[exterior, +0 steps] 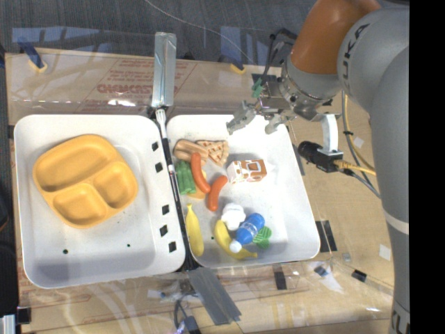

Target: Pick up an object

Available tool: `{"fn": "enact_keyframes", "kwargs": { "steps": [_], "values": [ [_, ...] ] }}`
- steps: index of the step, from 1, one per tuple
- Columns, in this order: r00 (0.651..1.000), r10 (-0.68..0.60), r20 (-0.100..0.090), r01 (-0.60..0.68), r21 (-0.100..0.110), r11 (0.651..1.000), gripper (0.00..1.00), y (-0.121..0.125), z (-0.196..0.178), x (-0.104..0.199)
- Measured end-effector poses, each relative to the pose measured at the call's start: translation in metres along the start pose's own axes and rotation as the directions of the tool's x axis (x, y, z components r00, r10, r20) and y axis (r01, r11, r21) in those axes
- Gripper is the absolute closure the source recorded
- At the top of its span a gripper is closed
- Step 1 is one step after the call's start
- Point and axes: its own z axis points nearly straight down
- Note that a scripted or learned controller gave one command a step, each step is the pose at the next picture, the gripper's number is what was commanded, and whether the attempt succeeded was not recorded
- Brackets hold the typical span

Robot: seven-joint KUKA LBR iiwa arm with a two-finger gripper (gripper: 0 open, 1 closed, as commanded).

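The scene is lit evenly and brightly from above. Soft, short shadows are cast beside the yellow tray (85, 179) in the left bin (42, 263) and under the toys in the right bin (292, 207). Glare is seen on the clear plastic sheet (104, 82) across the upper left of the frame. The picture is slightly soft throughout, and the robot arm (375, 68) at the right is rendered a little blurred.

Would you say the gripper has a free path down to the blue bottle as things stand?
Probably yes. The gripper hangs open over the right bin's far edge, and the blue bottle lies on top of the pile, uncovered.
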Motion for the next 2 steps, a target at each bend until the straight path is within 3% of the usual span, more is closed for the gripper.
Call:
{"fn": "enact_keyframes", "kwargs": {
  "steps": [1,2],
  "values": [
    [0.996,-0.094,-0.002,0.094,0.002,0.996,0.00,0.006,0.052,0.035],
    [0.993,0.121,-0.003,-0.121,-0.003,0.993,0.00,-0.013,0.162,0.021]
  ]
}}
